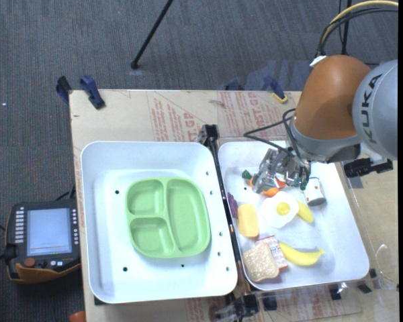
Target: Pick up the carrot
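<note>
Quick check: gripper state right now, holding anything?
Gripper: down in the right bin over the carrot; open or shut cannot be told, and no grasp is visible.

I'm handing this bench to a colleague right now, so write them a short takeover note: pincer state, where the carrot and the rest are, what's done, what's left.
Pincer: low in the right bin, right over the carrot. Whether it has a hold cannot be told from this view.
Carrot: an orange bit shows just under the pincer, beside the fried egg, in the right bin's upper half.
Also in the right bin: banana, slice of bread, yellow block.
Left bin: holds the green divided plate.
Done: arm brought down to the carrot.
Left: confirm the grip, then lift the carrot.
</note>
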Controlling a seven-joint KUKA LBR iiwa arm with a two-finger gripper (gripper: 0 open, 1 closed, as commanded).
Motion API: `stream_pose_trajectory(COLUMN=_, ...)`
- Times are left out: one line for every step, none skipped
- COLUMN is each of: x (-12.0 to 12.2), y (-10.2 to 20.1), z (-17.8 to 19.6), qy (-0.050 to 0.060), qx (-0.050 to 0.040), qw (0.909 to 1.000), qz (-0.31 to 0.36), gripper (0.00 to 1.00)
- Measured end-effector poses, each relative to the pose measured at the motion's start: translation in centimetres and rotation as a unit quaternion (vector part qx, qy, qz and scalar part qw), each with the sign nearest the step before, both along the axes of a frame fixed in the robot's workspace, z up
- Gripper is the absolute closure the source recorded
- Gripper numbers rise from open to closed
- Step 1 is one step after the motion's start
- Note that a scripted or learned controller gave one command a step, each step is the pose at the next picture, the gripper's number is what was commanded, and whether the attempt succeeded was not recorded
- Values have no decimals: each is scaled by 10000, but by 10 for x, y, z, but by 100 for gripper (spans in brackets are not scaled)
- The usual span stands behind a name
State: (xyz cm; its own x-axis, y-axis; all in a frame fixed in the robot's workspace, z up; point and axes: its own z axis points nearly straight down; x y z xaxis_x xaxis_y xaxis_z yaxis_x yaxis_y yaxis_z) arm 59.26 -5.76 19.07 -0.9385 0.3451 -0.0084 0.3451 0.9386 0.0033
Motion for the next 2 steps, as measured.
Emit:
stream_pose_trajectory(x=-2, y=91, z=46, qy=30, qx=15, qw=9906, qz=-1369, gripper=100)
stream_pose_trajectory(x=2, y=27, z=1, qy=50, qx=-2, qw=9985, qz=546, gripper=100)
